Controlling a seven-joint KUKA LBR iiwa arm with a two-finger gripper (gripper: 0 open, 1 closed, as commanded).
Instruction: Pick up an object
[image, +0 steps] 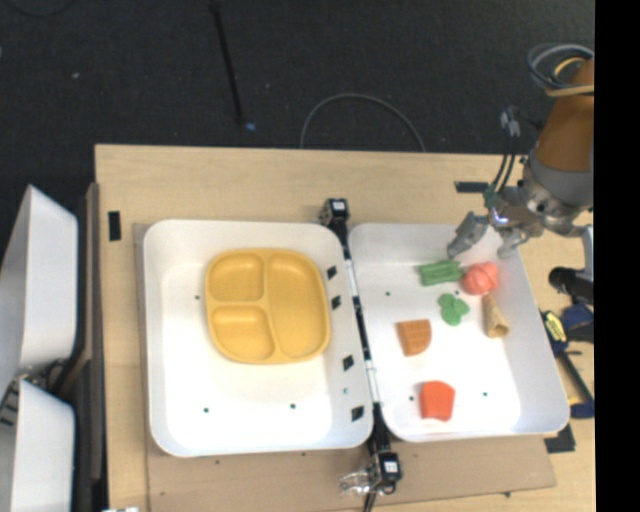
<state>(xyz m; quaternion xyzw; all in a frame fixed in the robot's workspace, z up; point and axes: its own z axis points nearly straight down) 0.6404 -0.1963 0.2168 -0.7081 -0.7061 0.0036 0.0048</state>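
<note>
The bench (250, 180) carries two shallow white bins side by side. The left bin (170, 400) holds a yellow divided plate (268, 305) near its centre. The right bin (530, 400) holds the candidate objects for the pick.

The arm (565, 140) enters at 2 o'clock in the view, grey with an orange band above the wrist. The gripper (490, 240) sits over the upper part of the right bin. Its two fingers stand spread wide, with nothing between them.

Contents of the right bin, largest first:
- Red block (436, 399), at 6 o'clock in the bin.
- Orange piece (414, 336), near the bin centre.
- Green flat piece (439, 272), at 11 o'clock from the bin centre, just beside the left fingertip.
- Pink round piece (481, 278), directly at 6 o'clock from the gripper and nearest to it.
- Tan piece (496, 317), at 5 o'clock from the pink round piece.
- Green knobbed piece (453, 309), between the orange piece and the pink round piece.

Step in hand, as judged: approach, prior to grasp. No object is lifted.

The next move calls for lowering the open fingers around one object, probably the pink round piece or the green flat piece, then closing. The two lie near each other, so the fingers may strike the neighbour.
</note>
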